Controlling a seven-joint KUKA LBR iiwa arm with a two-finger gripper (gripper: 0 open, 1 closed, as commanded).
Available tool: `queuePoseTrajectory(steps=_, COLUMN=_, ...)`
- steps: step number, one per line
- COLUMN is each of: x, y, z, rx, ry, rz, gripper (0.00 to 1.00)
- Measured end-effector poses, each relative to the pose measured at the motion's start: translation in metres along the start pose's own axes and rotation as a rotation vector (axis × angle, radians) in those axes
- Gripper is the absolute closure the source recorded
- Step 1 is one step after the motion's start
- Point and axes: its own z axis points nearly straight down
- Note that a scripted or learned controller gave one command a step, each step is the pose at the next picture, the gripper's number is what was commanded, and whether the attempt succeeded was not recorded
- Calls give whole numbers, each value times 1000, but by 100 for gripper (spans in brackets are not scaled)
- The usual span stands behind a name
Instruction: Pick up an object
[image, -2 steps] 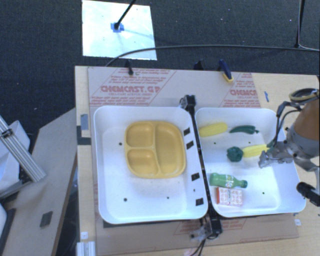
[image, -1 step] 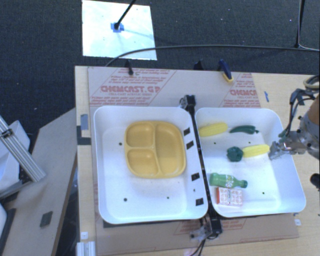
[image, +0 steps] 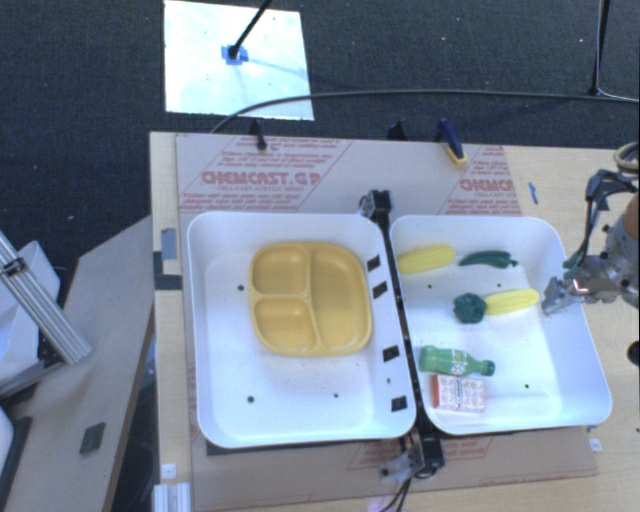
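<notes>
The right bin (image: 575, 375) holds several small items. A yellow corn cob (image: 425, 260) and a green pepper (image: 488, 260) lie near its back. A second yellow cob (image: 511, 300) lies mid-bin beside a dark green broccoli piece (image: 468, 308). A green bottle (image: 455, 361) lies on its side toward the front, with a red and white carton (image: 459, 393) just in front of it. My gripper (image: 562, 293) hangs over the bin's right rim, just right of the second cob and apart from it. Nothing is seen in its grasp.
A yellow divided plate (image: 308, 299) lies in the left bin (image: 225, 400). A black divider with clips (image: 393, 320) runs between the two bins. A blue and yellow clamp (image: 450, 141) sits on the board behind the right bin. Cables cross the dark floor at the back.
</notes>
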Motion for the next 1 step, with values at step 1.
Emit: queuePoseTrajectory(steps=1, x=55, y=14, z=-9, rx=0, ry=2, rz=-6, gripper=100)
